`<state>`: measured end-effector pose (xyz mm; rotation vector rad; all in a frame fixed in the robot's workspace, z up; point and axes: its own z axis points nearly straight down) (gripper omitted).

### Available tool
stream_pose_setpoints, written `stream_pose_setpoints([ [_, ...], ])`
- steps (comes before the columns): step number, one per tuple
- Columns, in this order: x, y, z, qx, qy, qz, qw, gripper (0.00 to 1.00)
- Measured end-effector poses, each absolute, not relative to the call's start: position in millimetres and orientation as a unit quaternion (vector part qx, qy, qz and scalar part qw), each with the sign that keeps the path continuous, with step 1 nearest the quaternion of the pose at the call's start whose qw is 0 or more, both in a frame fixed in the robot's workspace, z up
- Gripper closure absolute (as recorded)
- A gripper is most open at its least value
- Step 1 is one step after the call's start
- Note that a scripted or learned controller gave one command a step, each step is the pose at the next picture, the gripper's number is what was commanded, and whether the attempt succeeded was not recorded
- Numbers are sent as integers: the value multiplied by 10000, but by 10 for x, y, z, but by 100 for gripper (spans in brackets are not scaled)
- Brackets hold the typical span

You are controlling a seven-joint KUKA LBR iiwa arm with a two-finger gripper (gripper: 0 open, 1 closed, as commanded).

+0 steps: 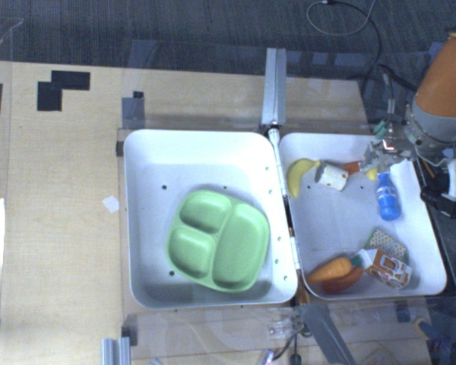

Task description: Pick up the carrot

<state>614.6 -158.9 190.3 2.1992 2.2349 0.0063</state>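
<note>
Carrot [336, 268] lies in the right bin [433, 238], near its front-left corner, on top of a dark red item [342, 282], with a patterned packet [386, 262] just to its right. Gripper [381, 149] sits at the bin's back-right edge, well apart from the carrot; can't tell its state, too small and blurred. Below the gripper: blue bottle [387, 198]. Banana [300, 172] and white cup [332, 176] at back-left. Left bin [137, 204] holds a green divided plate [219, 239].
</note>
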Motion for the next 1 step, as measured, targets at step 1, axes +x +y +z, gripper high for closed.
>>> stream_pose_setpoints([
  [1, 5468, -1114, 2048, 7131, 7011, 17, 20, 100],
])
